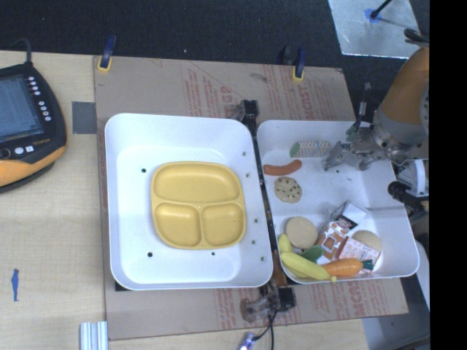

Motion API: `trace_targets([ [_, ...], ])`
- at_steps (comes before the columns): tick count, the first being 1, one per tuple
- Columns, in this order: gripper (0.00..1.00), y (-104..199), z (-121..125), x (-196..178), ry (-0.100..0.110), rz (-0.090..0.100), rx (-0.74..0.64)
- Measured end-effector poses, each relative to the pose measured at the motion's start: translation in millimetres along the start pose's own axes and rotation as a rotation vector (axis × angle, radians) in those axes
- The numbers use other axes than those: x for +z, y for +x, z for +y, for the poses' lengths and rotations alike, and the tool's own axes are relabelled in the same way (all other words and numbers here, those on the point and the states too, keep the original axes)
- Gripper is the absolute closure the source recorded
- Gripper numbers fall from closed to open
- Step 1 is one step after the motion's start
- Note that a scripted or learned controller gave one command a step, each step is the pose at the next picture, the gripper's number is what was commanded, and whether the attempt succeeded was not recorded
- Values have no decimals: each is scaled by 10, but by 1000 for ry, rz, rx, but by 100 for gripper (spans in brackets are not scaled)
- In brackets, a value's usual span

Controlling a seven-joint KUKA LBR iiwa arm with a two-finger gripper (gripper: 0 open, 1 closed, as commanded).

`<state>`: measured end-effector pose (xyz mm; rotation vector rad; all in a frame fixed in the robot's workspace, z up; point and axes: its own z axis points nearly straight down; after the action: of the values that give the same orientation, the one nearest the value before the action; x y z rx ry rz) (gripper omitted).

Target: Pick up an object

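The gripper (349, 154) is hovering with fingers spread open, holding nothing. The sausage (282, 168) is lying to its left and slightly below, its long axis nearly pointing toward the gripper.

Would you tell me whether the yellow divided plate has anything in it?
Empty. All three compartments of the yellow divided plate show bare yellow; the toy food lies in the right bin.

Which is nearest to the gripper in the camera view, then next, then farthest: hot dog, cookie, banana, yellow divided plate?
From the gripper, at the right bin's upper right:
1. Hot dog, just to its left in the right bin.
2. Cookie, below the hot dog, slightly farther.
3. Banana, at the right bin's bottom edge.
4. Yellow divided plate, centre of the left bin.
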<state>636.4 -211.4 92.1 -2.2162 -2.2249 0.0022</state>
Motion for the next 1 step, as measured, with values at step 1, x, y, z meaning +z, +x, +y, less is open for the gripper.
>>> trace_targets([
  [1, 0, 299, 202, -1, 0, 0, 0],
])
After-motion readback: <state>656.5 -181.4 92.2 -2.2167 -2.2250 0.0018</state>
